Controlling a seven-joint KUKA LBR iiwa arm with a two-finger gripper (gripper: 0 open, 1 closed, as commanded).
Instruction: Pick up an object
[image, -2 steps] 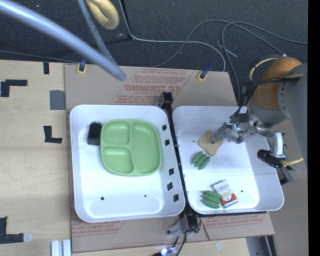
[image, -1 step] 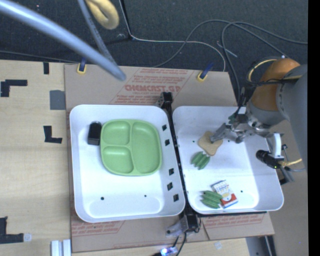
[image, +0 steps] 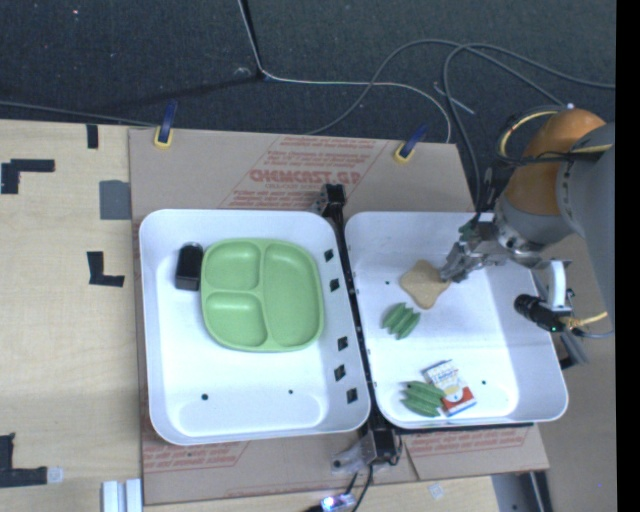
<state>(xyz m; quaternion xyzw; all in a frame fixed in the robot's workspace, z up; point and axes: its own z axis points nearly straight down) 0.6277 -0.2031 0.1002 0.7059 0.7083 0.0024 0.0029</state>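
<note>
In the right bin (image: 500, 330) a tan bread-like piece (image: 422, 284) lies near the middle top. A green bean pod (image: 401, 320) lies just below it. Near the front edge sit a second green pod (image: 422, 399) and a small red and white packet (image: 448, 385). My gripper (image: 462, 262) is low in the right bin, its tips right beside the tan piece's right edge. Whether they touch it I cannot tell.
The left bin (image: 170, 390) holds a light green divided plate (image: 263, 294) and a small black block (image: 188, 266) to the plate's left. A black divider with clips (image: 345, 300) runs between the bins. Cables (image: 420, 60) cross the dark floor behind the bench.
</note>
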